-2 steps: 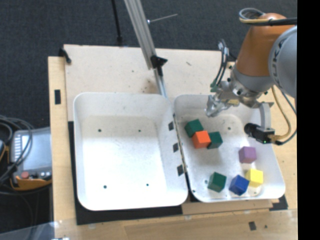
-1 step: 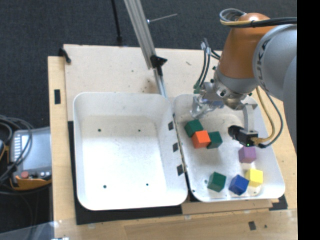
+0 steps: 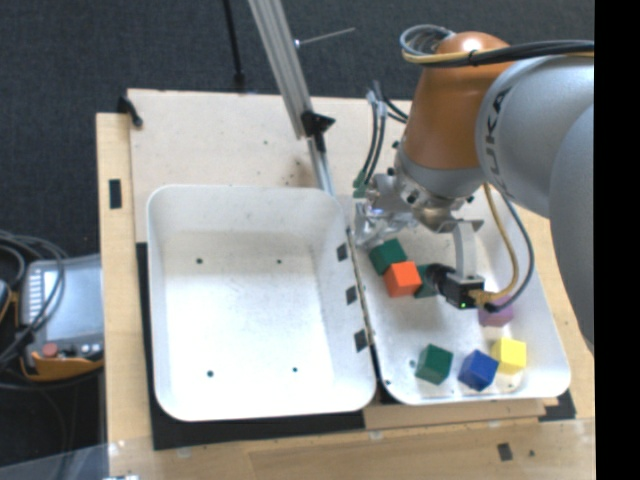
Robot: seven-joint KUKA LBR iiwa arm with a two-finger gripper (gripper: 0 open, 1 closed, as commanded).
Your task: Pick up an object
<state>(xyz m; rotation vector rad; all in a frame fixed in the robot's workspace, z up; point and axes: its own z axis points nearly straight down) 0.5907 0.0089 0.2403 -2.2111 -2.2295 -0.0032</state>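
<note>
Overhead, the arm (image 3: 480, 118) hides its fingers, state unclear, above the orange block (image 3: 403, 278) in the right bin (image 3: 545, 353).

Arm (image 3: 540, 118): I see it reach in from the right, grey with its orange band, bent steeply downward
Gripper (image 3: 385, 230): I see it low, mostly hidden beneath the wrist

from my feed the arm (image 3: 520, 108) blocks the right bin's (image 3: 545, 368) back end, and the purple block (image 3: 496, 314) is half hidden.
</note>
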